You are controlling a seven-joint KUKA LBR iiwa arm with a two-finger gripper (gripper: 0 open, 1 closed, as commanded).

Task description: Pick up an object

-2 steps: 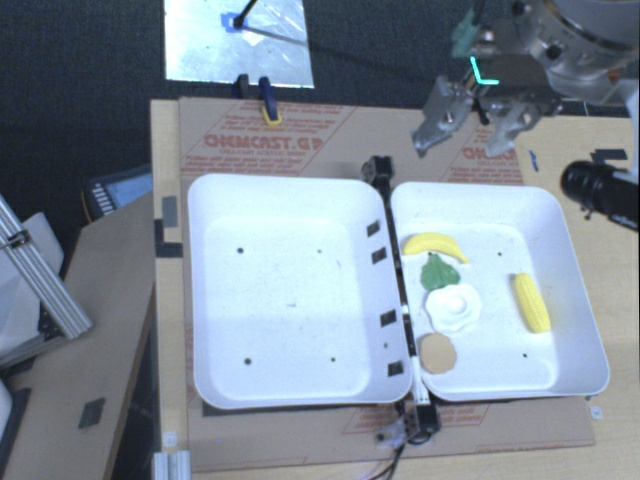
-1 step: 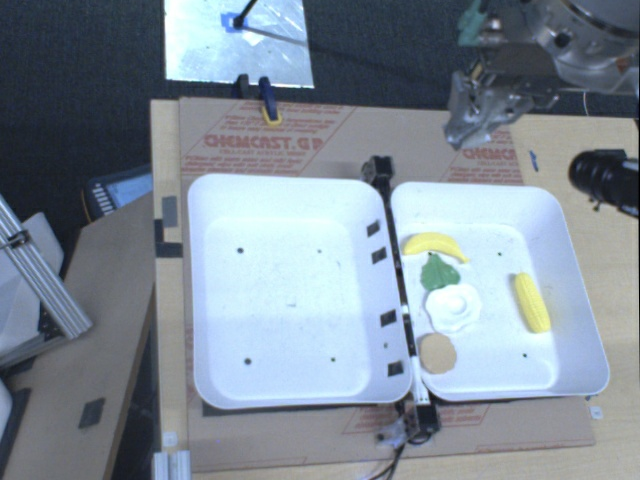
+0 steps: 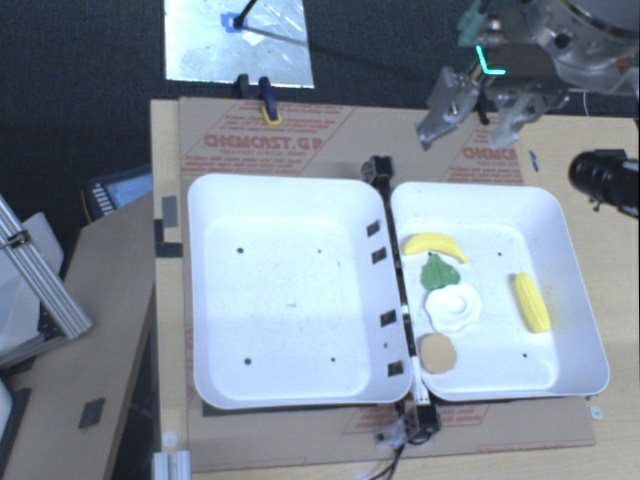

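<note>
My gripper [image 3: 468, 130] hangs open above the far edge of the right bin [image 3: 570, 268], with nothing between its two grey fingers. Well below it in that bin, along the left side, lie a yellow banana [image 3: 434, 246], a green leaf [image 3: 438, 272], a white fried egg [image 3: 453, 309] and a round tan cookie [image 3: 436, 353]. A yellow corn cob [image 3: 531, 302] lies further right in the same bin.
The left bin [image 3: 285, 288] sits beside the right one, with black clips [image 3: 379, 173] along the divider between them. Both rest on a cardboard sheet [image 3: 290, 138]. A yellow and blue clamp [image 3: 268, 103] sits at the cardboard's far edge.
</note>
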